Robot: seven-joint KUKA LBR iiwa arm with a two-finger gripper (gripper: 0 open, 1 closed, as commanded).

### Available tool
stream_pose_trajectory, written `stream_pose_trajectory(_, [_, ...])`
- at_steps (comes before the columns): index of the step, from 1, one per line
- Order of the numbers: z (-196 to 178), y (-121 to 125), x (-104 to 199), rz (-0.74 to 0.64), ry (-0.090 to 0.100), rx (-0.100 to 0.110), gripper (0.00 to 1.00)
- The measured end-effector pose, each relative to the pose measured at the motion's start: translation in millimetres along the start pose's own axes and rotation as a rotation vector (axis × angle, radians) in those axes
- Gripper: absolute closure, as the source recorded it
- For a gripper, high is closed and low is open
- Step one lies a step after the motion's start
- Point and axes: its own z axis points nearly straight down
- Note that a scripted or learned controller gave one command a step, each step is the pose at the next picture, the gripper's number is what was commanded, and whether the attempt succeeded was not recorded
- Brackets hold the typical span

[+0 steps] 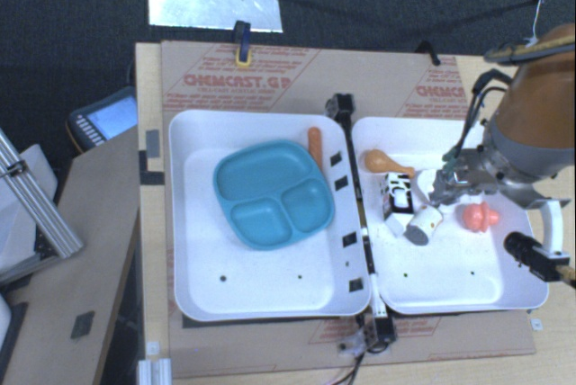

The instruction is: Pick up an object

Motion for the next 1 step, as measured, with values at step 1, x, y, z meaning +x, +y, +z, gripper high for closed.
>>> stream_pose_trajectory(1, [-1.8, 0.7, 47.5, -0.001, 0.001, 0.001, 1.0])
